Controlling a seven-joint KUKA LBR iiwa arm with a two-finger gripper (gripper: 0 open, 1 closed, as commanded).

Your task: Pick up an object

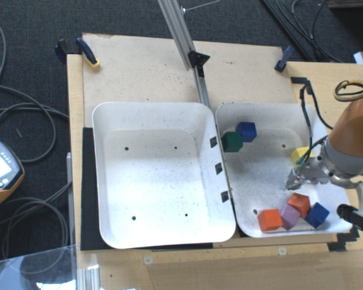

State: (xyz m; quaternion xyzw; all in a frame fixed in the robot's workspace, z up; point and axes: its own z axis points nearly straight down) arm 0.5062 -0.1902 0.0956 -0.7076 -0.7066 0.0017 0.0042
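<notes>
Tool (pixel 294 180), grip state impossible to tell, hangs just above the red block (pixel 299 203), yellow block (pixel 299 156) behind it

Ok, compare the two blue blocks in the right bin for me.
The upper blue block sits near the far side of the right bin, touching a green block. The lower blue block lies at the near right corner, beside a purple block, and looks darker. The gripper is closer to the lower one. Both are small cubes, unheld.
</notes>
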